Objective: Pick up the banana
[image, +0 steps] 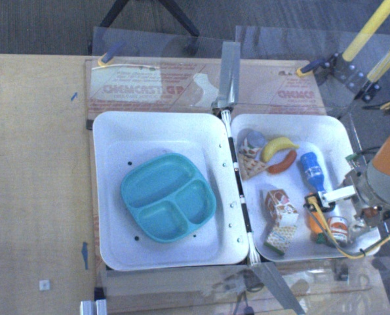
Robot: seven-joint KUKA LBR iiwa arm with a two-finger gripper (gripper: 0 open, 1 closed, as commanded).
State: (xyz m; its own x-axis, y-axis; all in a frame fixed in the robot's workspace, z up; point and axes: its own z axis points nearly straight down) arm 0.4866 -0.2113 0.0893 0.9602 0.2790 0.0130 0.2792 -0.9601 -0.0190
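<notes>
One banana point(278, 147) lies in the right one point(339, 131) of two white bins, near its far wall. One red sausage point(281, 162) touches the banana's near side. One blue bottle point(312, 170) stands just right of the banana in view, and one pizza slice point(250, 165) lies just left. Two small cartons point(281, 206) lie nearer the camera than the banana. The gripper point(360, 210) hangs well apart from the banana, at the bin's right edge; whether it is wide or narrow cannot be told. One teal plate point(168, 197) sits in the left bin point(109, 176).

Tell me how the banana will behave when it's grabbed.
The banana looks small and smooth-skinned, so probably light and slippery. Its curve may let it pivot if pinched off-centre. A red sausage lies beside it and would likely get nudged.
</notes>
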